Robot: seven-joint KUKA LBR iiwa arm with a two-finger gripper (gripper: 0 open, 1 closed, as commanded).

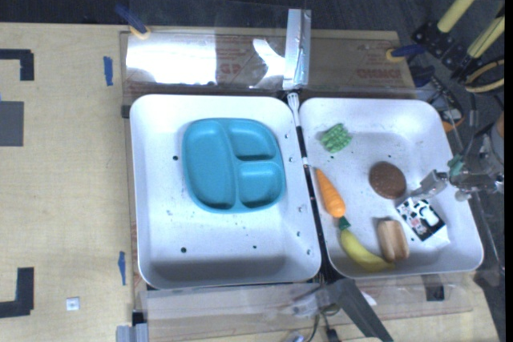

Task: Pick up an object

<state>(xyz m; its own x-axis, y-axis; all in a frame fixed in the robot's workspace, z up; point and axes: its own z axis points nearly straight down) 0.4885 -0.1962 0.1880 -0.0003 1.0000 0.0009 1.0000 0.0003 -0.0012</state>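
The black-and-white packet (421,218) lay in the right bin (365,114), just below and left of my gripper (458,176), which hung over that bin's right rim. I held nothing that could be seen, and I could not tell whether my gripper was open or closed. The packet's print was too small to read. A bread roll (392,239) lay just left of the packet, a brown disc (388,179) up and left of it, a banana (361,250) and a carrot (330,194) farther left. A blue divided plate (234,164) sat well left of the packet, in the left bin (156,172).
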